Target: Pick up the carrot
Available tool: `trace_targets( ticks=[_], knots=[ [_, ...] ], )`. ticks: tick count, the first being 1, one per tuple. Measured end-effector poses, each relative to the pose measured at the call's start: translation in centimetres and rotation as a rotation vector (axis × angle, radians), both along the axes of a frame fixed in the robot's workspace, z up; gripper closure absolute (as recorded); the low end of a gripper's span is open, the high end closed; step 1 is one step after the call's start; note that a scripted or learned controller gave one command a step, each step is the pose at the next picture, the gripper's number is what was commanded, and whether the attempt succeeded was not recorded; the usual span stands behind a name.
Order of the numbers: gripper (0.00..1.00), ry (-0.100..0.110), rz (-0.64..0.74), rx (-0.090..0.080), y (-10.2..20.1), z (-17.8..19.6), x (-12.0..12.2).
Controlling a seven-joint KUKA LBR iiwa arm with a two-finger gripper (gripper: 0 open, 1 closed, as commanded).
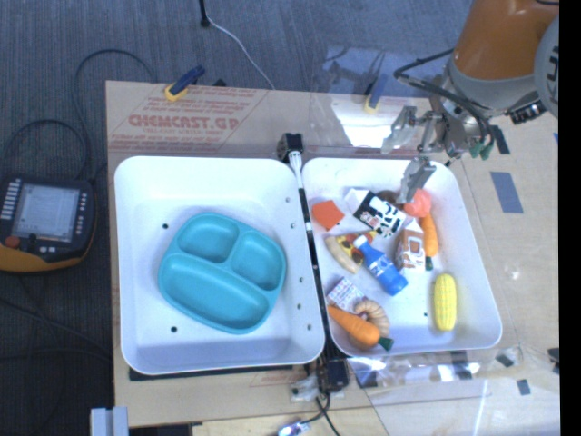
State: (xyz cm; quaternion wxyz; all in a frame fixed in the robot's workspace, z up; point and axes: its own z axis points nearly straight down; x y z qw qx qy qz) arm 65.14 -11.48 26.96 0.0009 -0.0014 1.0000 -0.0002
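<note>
From my station the arm (pixel 504 34) is cut off by the top right corner of the frame, so I see just its orange band and the grey wrist below it. The gripper (pixel 416 182) hangs over the far edge of the right bin (pixel 477 284); its fingers look drawn narrow with nothing between them, though they are small and partly blurred.

The right bin holds a crowded heap, and several pieces overlap so that I cannot name them all. I count two orange carrot-like pieces. One carrot (pixel 355 325) lies in the near left part of that bin, its green tip pointing right, touching a ring-shaped pastry (pixel 370 311) just behind it. A second, slimmer orange piece (pixel 429 234) lies farther back, beside a pink round thing (pixel 418 206) just under the fingers. I also make out one yellow corn cob (pixel 445 302) at the near right, one blue bottle (pixel 381 269) in the middle, one black-and-white printed box (pixel 379 213), one orange wedge (pixel 327 213) at the far left, and a banana (pixel 342 253) partly buried.

The left bin (pixel 141 198) holds one teal divided plate (pixel 222 271) with three compartments.

On the counter's far edge sit two yellow-and-blue clamps (pixel 184 81), one of them hard to make out. A handheld control pendant (pixel 45 221) lies on the floor, left.
</note>
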Motion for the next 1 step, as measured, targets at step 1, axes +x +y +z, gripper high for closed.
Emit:
trace_targets(
  ticks=[1],
  knots=[
    [0.00,0.005,0.273,-0.001,-5.23,-8.19,1.67]
  ],
)
